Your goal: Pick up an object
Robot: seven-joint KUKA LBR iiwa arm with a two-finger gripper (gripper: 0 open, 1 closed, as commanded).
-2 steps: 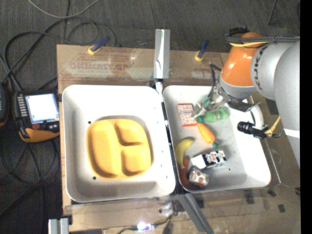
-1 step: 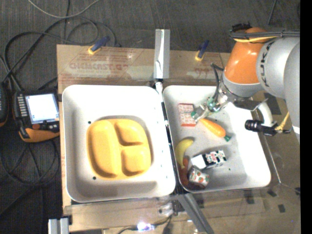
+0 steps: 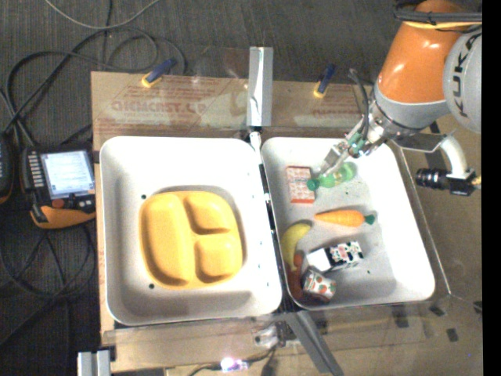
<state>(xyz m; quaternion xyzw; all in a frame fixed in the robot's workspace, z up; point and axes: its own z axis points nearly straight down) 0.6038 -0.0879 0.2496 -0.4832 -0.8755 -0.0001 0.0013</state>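
Camera view: left bin (image 3: 117, 233) holds yellow tray (image 3: 192, 237).

Single fixed camera, high above brown wooden counter (image 3: 196, 104), looking down at slight slant. Medium distance: both shallow white plastic bins (image 3: 117, 233) fully in frame. Grey-and-orange robot arm (image 3: 427, 61) enters from right.

Even overhead light, moderately bright. White bins (image 3: 117, 210) slightly overexposed, soft shadows beneath objects. Image soft, low resolution; floor (image 3: 63, 45) darker, grainy.
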